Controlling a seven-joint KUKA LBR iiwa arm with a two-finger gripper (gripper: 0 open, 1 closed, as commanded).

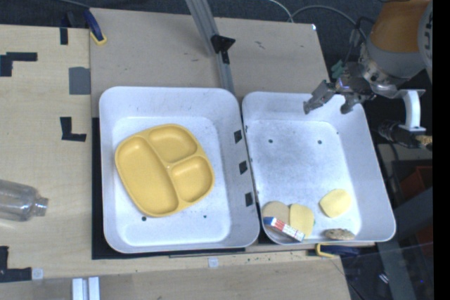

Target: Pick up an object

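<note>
Near edge of the right bin [365, 144]: small items bunched at the front wall — a red-and-white tube [284, 227], a tan round piece [275, 210], a yellow flat block [302, 218], a brown lump [339, 234], and a yellow sponge-like piece [335, 203] slightly further in. Left bin [112, 172] holds a yellow three-compartment plate [164, 168]. A clear bottle [20, 201] lies on the table [42, 144] at far left. Further back, the hand [328, 102] hovers over the right bin's far rim, fingers spread apart, nothing between them, well apart from the items.
</note>
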